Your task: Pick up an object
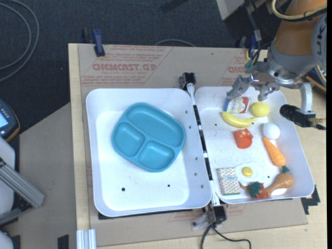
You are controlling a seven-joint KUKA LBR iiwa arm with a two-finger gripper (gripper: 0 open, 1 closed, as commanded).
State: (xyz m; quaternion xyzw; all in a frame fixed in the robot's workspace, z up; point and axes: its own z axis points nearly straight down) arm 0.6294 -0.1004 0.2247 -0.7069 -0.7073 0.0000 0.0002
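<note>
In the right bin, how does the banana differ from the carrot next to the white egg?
The banana is yellow and curved; the carrot is orange and straight, tapering to one end. The banana lies almost crosswise in the right bin, while the carrot lies on a diagonal. The banana lies near the tool, beside the lemon; the carrot lies farther from the tool, just below the egg. Both look like toy food.

A robotics lab: clamped board [155, 61] on a bench, loose cables [21, 19], dark carpet.
</note>
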